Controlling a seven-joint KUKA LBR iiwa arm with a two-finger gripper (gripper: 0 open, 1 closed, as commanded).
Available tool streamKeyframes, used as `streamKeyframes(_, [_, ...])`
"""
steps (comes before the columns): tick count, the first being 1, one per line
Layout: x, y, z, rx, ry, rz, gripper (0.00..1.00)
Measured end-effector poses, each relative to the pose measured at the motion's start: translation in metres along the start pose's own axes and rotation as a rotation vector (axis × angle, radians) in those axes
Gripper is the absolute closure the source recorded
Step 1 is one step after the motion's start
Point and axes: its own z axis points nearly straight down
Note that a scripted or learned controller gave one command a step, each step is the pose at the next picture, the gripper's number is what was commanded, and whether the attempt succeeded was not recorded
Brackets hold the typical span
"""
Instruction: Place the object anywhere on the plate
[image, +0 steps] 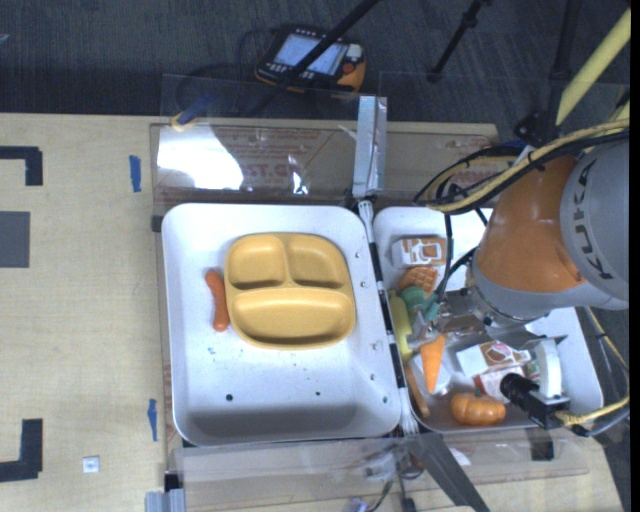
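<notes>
The toy carrot (431, 362) lies among clutter in the right bin (585, 330), lower right of frame, beneath the gripper (455, 325), whose fingers' state I cannot tell; best grasp it squarely before crossing to the yellow plate (290, 288).

The grey arm (600, 225) enters from the right of the camera view, its link angled down and leftward. An orange band (530, 245) wraps the arm just above the wrist. Below the band, the wrist housing narrows to the gripper (432, 318), which points toward the left. The arm's bulk lies up and to the right of the jaws. The set of the jaws cannot be made out from above.
</notes>
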Motion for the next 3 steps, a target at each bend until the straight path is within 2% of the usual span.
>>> streamKeyframes(1, [0.008, 0.072, -0.014, -0.001, -0.002, -0.185, 1.00])
streamKeyframes(2, [0.064, 0.134, -0.061, -0.002, -0.003, -0.041, 1.00])
streamKeyframes(3, [0.065, 0.134, -0.061, -0.001, -0.003, -0.041, 0.00])
